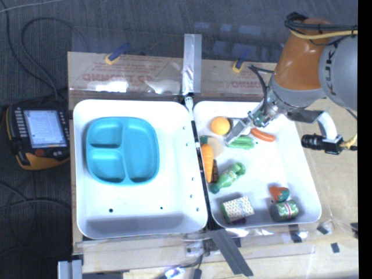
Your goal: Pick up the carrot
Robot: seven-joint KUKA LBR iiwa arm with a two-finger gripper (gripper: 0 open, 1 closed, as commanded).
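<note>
One carrot [207,163] lies by the right bin's [305,173] left wall, while the hand [239,129], grip state unreadable, hangs farther back near the orange ball [219,125], so closing here likely grabs the wrong item.

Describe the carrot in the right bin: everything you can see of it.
The smooth orange toy carrot, plastic by its look, lies flat in the right-hand shallow white bin, hard against that bin's left wall. It runs lengthwise along the wall, a small green top at its far end by the wall. A green bottle lies close beside its near end; contact is unclear. The pincer is apart from it.
</note>
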